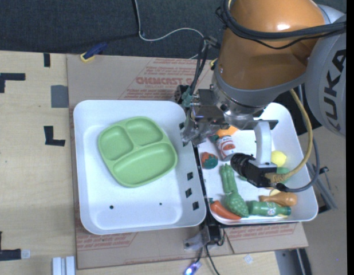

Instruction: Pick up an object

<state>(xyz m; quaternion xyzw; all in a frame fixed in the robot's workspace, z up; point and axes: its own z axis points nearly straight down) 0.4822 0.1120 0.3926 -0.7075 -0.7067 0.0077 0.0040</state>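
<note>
The left bin (88, 211) holds a smooth green plastic plate (137, 150) with three compartments, lying tilted toward its rear half. The right bin (297, 128) carries a heap of small toys: a white bottle (226, 146) with an orange label near its rear-left corner, a dark round piece (209, 161) by its left wall, knobbly green vegetables (229, 182), a carrot (221, 211) and a green bottle (268, 209) along its front edge, a yellow ball (278, 157) toward the right. The glossy orange-banded arm (268, 33) overhangs this bin's rear, hiding the gripper (207, 122); whether it is clenched, I cannot tell.
</note>
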